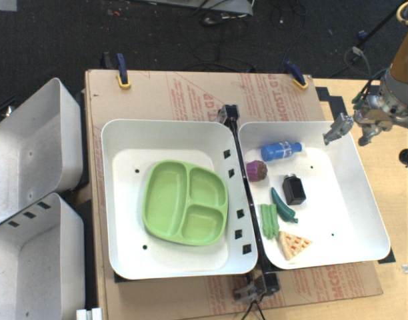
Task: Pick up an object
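Scanning from the left, we pass the green divided plate in the left bin and reach the right bin, where the blue bottle lies on its side, long axis running nearly left-right, cap end toward the arm. Our gripper hovers at the bin's upper right rim, fingers spread and empty. We judge the bottle nearest, lying left and slightly below it.

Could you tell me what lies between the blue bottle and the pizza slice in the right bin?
In the camera view, between the blue bottle and the pizza slice lie the small black block and the dark green pepper.
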Controlling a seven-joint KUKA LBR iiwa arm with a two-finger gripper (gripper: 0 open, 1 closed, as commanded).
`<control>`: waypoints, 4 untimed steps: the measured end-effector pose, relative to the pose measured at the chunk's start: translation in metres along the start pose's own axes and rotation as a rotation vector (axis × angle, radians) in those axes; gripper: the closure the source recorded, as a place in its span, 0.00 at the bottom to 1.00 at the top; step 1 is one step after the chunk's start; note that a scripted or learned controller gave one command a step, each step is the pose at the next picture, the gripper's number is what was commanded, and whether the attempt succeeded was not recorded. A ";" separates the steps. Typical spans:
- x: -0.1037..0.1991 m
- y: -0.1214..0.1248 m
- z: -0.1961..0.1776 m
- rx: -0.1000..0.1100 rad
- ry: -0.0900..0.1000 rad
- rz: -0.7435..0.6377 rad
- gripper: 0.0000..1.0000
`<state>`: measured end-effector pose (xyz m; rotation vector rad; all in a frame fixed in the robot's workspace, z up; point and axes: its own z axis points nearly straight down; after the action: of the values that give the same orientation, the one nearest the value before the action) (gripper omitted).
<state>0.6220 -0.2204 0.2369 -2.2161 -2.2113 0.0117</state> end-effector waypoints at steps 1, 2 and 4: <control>0.001 0.003 -0.009 -0.014 -0.003 -0.004 0.00; 0.008 0.007 0.052 -0.009 -0.002 -0.006 0.00; 0.004 0.006 0.148 -0.009 -0.002 -0.003 0.00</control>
<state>0.6264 -0.2157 0.0892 -2.2182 -2.2203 0.0034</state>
